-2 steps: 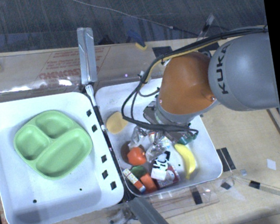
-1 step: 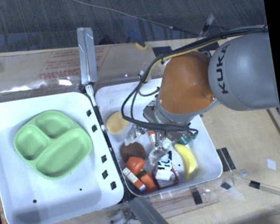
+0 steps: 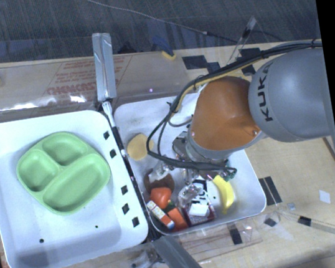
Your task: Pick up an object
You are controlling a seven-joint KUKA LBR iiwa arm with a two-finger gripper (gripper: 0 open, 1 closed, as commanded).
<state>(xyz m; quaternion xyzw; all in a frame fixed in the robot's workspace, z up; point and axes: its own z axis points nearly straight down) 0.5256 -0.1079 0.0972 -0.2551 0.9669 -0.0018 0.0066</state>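
the arm (image 3: pixel 287 95) comes in from the right and bends down over the right bin (image 3: pixel 253 195), its orange band (image 3: pixel 222 115) covering much of the bin's middle. the gripper (image 3: pixel 196 185) points down into the near end of that bin, among a huddle of small things. black cables (image 3: pixel 161 131) loop from the wrist over the bin's far half. whether the gripper is spread or pressed together i cannot tell, since the wrist and the clutter hide its tips; nothing can be seen pinched in it.

the things to pick lie in the right bin. a banana (image 3: pixel 225 192) rests by the right wall, just beside the gripper. an orange-red ball (image 3: pixel 161 197) sits near the left wall, with a brown item (image 3: pixel 159 177) just beyond it. a white and black piece (image 3: pixel 198 207) lies under the gripper, close to the near wall, with a reddish item (image 3: pixel 176 218) next to it. a pale yellow round thing (image 3: pixel 136 146) sits apart, farther up by the divider.

the left bin (image 3: pixel 21 248) holds a green plate (image 3: pixel 63 170) with three compartments, lying flat in its far half.
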